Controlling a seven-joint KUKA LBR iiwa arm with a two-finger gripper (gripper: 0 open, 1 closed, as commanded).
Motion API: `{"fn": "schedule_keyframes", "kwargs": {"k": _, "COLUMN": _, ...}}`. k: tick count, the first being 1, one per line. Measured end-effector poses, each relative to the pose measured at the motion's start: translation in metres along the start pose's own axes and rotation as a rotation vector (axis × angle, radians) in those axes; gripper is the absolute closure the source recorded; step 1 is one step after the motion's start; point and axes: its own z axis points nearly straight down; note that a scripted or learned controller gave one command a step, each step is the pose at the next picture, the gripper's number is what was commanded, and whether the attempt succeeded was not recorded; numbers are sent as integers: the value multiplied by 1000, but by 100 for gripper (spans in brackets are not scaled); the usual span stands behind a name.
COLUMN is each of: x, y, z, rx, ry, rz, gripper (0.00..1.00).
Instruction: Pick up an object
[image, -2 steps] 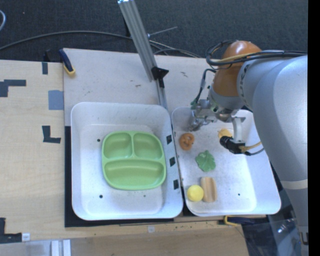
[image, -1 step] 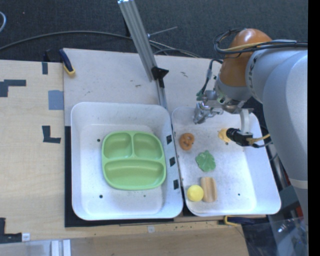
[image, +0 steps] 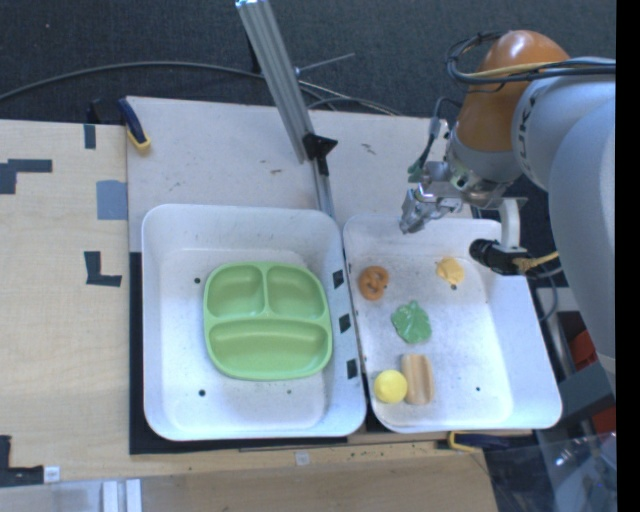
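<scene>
On the bench, the shallow white right-hand bin (image: 520, 340) carries the small objects. The grey arm's jaws (image: 414, 218) hang above its far edge, empty; their opening cannot be told. The orange round toy (image: 374, 282) lies nearest, below-left, apart.

One fixed overhead camera looks slantwise down on both bins (image: 250, 225)

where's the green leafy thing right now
In the camera view, the green leafy piece lies mid right bin, below and right of the orange round item and just above the tan block.
</scene>
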Motion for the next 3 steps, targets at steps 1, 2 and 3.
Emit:
{"fn": "schedule_keyframes", "kwargs": {"k": 1, "x": -2, "y": -3, "z": -44, "rx": 0, "ry": 0, "rz": 0, "gripper": 100}}
{"fn": "schedule_keyframes", "kwargs": {"k": 2, "x": 48, "y": -8, "z": -34, "rx": 5, "ry": 1, "rz": -4, "gripper": 100}}
{"fn": "schedule_keyframes", "kwargs": {"k": 3, "x": 97, "y": -2, "z": -30, "rx": 5, "ry": 2, "rz": -5, "gripper": 100}}
